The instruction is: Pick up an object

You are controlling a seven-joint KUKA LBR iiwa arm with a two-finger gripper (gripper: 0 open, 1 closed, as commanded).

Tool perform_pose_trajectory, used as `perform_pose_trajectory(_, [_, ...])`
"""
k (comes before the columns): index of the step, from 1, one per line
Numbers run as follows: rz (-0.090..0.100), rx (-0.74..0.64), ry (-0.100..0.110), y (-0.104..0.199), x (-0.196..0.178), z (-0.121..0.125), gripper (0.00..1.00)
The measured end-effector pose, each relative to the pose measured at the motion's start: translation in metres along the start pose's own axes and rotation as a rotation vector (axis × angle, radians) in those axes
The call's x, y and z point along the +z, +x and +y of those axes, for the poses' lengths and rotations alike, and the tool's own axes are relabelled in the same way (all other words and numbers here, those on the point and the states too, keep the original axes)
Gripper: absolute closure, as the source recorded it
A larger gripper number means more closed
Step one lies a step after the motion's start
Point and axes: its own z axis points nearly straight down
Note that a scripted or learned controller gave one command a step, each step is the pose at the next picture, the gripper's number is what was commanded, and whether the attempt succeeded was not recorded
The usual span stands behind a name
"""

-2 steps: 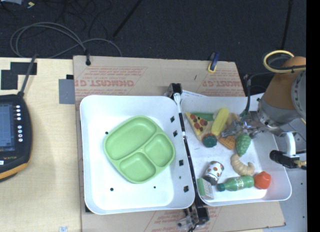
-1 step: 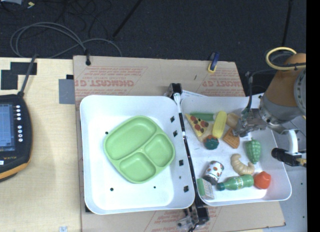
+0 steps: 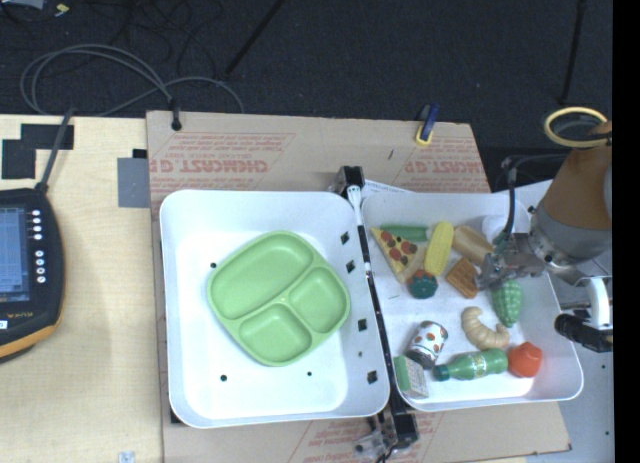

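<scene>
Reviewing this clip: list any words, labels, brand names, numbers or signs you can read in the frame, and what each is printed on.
"CHEMCRAZT G.P", or close to it: red print on the cardboard sheet under the bins, upside down, so the letters are uncertain.
The same red print repeats behind the right bin and along the cardboard's front edge; too blurred to read.
Handheld pendant, at the left: screen and buttons too small to read.
Small can: label illegible.

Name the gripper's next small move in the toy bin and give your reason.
Probably a short straight descent. The gripper sits low over the right bin, between the brown toy and the green ridged toy; nothing shows between its fingers yet, so lowering onto the green toy seems the nearest pick.
</scene>
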Motion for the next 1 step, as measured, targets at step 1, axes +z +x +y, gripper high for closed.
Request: perform_pose_trajectory(1, [-0.002, -0.002, -0.017, 0.0010, 0.0226, -0.0131, 1.00])
